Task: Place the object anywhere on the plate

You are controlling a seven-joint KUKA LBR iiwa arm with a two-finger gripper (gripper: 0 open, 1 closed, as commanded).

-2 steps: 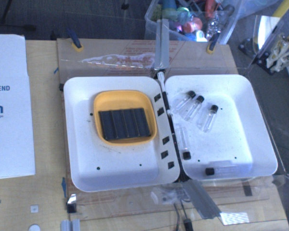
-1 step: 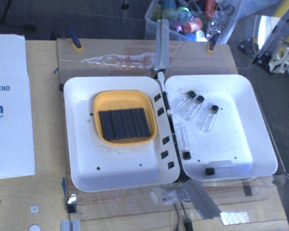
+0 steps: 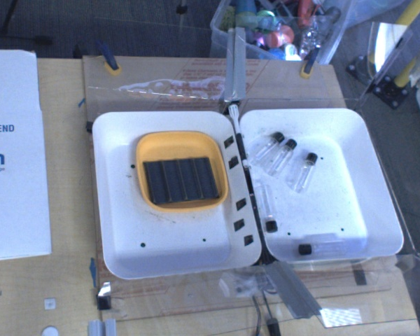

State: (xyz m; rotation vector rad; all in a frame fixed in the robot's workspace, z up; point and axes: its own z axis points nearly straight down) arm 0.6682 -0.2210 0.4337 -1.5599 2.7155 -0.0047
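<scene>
Bottom edge of frame: a grey strip (image 3: 294, 296) lies slantwise below the bins, amid clear scraps too faint for me to name.

Right bin (image 3: 378, 187): I count five clear vials with black caps. The glass is nearly lost against the white.
- One vial (image 3: 325, 246) lies along the lower wall.
- One (image 3: 266, 205) is by the left wall.
- Three are clustered upper centre (image 3: 288, 152).

Left bin (image 3: 112, 187): one yellow plate (image 3: 145, 145), centre. One dark ribbed block (image 3: 180, 180) lies flat on the plate, inside the rim.

Between the bins I count five small black tabs (image 3: 239, 224) down the shared wall.

Left edge: a white box (image 3: 14, 187), its print cut off by the frame.

Top: a clear tub (image 3: 287, 12) of coloured items, cut off and blurred; I cannot count the contents.

Gripper state: I cannot tell.
</scene>
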